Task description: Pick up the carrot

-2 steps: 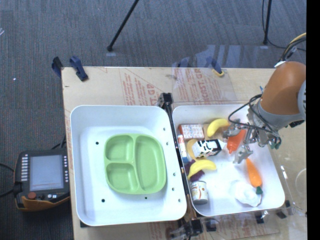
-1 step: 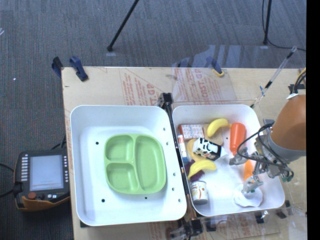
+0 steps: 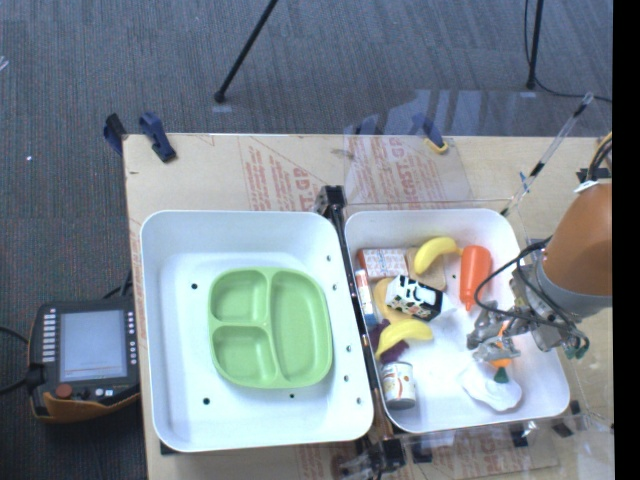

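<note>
From the camera above the bench, the step in hand looks like the approach: the gripper [image 3: 497, 340] hangs low over the right side of the right bin [image 3: 455, 216], and nothing orange is between its fingers, so the carrot is not yet taken. Whether the claw is open or closed I cannot tell; the fingers are too small and blurred.

The carrot [image 3: 474, 274] lies in the upper right part of this bin, just right of a banana [image 3: 435, 252], its length roughly along the bin wall. It is apart from the gripper, toward the far side and a little left. The next move, I think, must bring the claw over the carrot's middle and across its narrow width.

A white fried-egg toy [image 3: 492, 388] lies just below the gripper.
</note>
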`<state>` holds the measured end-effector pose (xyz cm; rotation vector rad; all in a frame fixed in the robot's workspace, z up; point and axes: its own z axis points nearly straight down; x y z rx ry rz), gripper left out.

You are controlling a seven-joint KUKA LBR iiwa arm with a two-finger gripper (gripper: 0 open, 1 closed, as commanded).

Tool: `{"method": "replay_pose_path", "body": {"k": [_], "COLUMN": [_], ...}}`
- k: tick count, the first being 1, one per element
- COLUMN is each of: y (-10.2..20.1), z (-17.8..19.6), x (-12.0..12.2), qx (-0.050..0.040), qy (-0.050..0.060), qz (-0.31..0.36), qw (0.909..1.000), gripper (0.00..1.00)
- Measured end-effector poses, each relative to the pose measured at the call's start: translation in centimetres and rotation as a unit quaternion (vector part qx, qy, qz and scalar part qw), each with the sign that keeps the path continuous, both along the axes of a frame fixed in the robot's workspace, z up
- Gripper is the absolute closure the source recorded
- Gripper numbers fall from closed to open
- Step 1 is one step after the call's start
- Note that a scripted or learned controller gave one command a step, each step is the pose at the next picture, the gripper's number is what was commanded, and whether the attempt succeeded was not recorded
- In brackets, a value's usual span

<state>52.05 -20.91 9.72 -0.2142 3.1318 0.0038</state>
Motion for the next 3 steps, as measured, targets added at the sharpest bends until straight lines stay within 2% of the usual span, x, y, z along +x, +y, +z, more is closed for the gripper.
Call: {"method": "replay_pose_path", "body": {"k": [1, 2, 3], "y": [7.8, 3.1, 3.3], "z": [6.7, 5.9, 6.9], "x": [1.5, -3.7, -3.4], "qx": [0.0000, -0.0007, 0.0001], "qy": [-0.003, 0.001, -0.001], "qz": [0.069, 0.104, 0.106], "qw": [0.9976, 0.9946, 0.9944], "gripper": [1.00, 1.00, 1.00]}}
